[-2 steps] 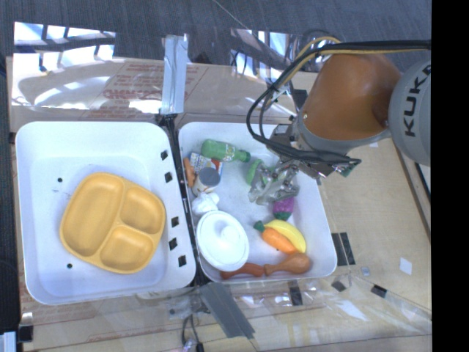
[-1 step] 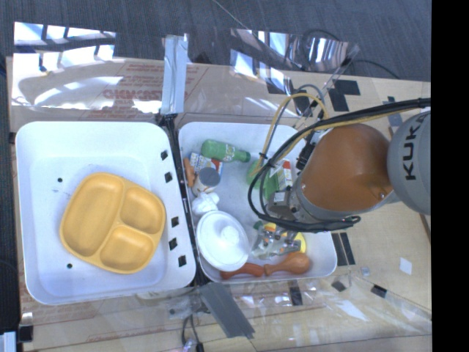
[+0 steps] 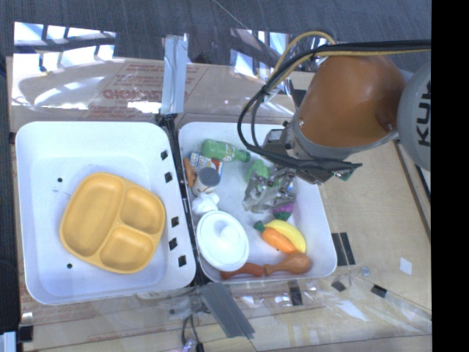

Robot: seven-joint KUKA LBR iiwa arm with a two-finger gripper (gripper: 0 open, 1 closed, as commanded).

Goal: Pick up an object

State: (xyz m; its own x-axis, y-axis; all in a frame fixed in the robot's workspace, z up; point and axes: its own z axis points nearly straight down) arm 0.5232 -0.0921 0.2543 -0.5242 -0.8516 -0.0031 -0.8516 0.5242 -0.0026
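Observation:
My gripper [image 3: 270, 191] hangs low in the right bin [image 3: 322, 218], below the orange wrist band, its metal fingers just above the bin floor. A green toy piece [image 3: 259, 169] lies right by its upper side and a purple piece [image 3: 283, 210] by its lower side. A green bottle [image 3: 223, 151] lies at the bin's far edge. A yellow banana [image 3: 287, 234] and an orange carrot [image 3: 277, 241] lie in front of the gripper. A white lidded bowl [image 3: 222, 240] sits at the front left, a brown drumstick [image 3: 271, 268] along the front wall.
The left bin [image 3: 44, 145] holds a yellow divided plate [image 3: 111, 221]. A small cup and other bits [image 3: 205, 178] crowd the right bin's left side near the black divider [image 3: 174, 189]. Cables loop above the wrist [image 3: 293, 57].

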